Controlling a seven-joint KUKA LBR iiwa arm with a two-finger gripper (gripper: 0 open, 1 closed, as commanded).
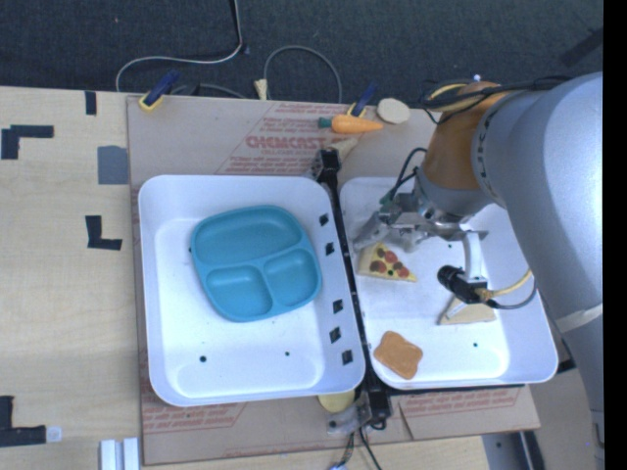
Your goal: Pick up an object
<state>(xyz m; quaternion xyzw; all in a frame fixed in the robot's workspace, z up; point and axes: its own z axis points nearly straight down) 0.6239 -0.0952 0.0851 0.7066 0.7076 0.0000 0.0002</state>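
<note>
**Gripper low in the right bin, beside the pizza slice**

Nearest, in the right bin (pixel 529 365): a toast-like brown piece (pixel 398 354), a pale wedge (pixel 468 311). Further in, a toy pizza slice (pixel 388 263), lying flat just beside the gripper (pixel 404 225); finger spread impossible to tell. In the left bin (pixel 157 262), a blue divided plate (pixel 257 261). Farthest, on the worktop (pixel 59 262), a toy carrot (pixel 353 123).

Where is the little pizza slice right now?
The pizza slice lies in the right-hand bin, near the divider between the two bins, just below the gripper. A toast-like brown piece sits further down the same bin.
</note>
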